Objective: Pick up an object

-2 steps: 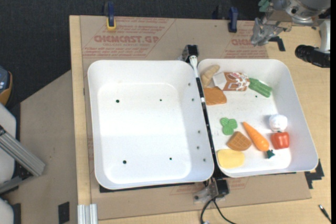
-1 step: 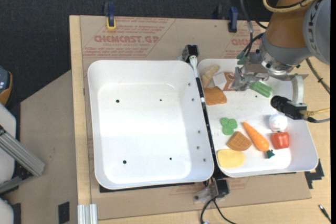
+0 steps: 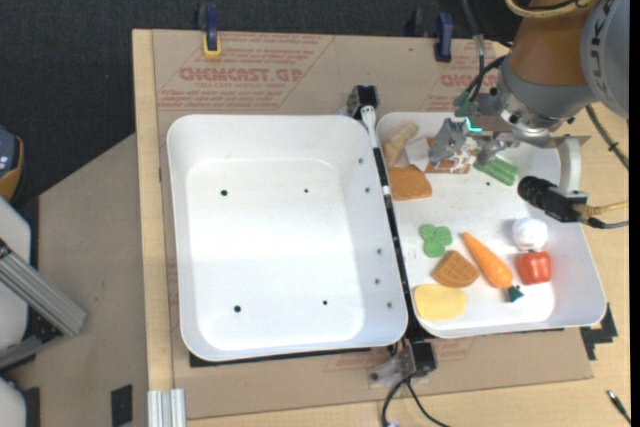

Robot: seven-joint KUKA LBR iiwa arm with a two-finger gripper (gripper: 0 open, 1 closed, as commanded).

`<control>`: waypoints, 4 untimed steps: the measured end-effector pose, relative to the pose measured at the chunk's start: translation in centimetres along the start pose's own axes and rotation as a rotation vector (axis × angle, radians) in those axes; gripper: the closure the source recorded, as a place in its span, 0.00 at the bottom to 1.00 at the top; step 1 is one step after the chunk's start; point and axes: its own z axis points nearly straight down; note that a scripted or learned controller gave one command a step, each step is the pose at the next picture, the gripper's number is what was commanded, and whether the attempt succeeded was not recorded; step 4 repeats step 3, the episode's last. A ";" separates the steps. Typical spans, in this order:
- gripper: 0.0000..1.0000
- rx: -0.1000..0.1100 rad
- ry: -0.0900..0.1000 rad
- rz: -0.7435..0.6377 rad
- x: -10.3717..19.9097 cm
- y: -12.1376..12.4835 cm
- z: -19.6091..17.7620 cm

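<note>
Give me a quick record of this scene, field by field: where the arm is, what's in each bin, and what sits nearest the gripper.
arm: reaches in from the right, gripper low over the far end of the right bin
left bin: bare white floor
right bin contents: carrot, red pepper, green clover piece, yellow piece, orange wedge, white ball, brown bread piece, green bean
nearest gripper: brown bread piece, green bean
held object: cannot tell
</note>
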 end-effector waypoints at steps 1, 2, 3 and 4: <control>0.00 -0.006 -0.003 0.001 -4.4 5.1 8.3; 0.00 -0.018 -0.006 0.001 -2.6 6.1 9.6; 0.00 -0.021 -0.008 0.000 -2.4 6.3 9.8; 0.00 -0.021 -0.008 0.000 -2.4 6.3 9.8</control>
